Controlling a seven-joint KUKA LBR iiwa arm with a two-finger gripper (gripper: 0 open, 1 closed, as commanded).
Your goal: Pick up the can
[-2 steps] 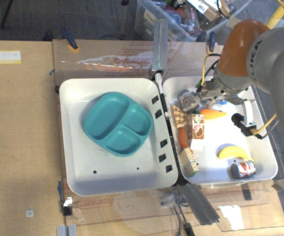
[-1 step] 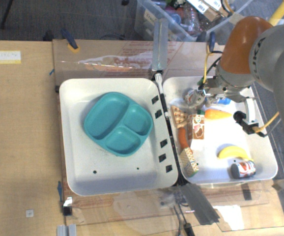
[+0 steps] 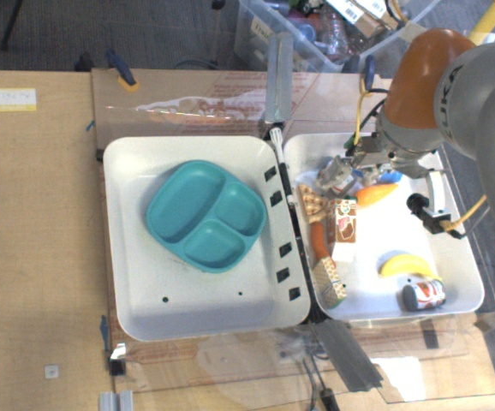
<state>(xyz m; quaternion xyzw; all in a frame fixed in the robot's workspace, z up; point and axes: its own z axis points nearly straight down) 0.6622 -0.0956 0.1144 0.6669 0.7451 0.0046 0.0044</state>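
The can (image 3: 422, 294), dark with red and white markings, lies on its side in the front right corner of the right bin (image 3: 462, 255). My gripper (image 3: 353, 166) is low over the far left part of that bin, above a cluster of small packets, well away from the can. The grey arm with its orange band (image 3: 423, 75) comes in from the upper right. Nothing of the can is near the gripper.
A yellow banana (image 3: 406, 265) lies just behind the can. An orange item (image 3: 376, 193), a brown carton (image 3: 345, 221) and snack packets (image 3: 329, 281) line the right bin's left side. The left bin (image 3: 136, 306) holds a teal divided plate (image 3: 206, 215). A clear tub of clutter (image 3: 333, 7) stands behind the bench.
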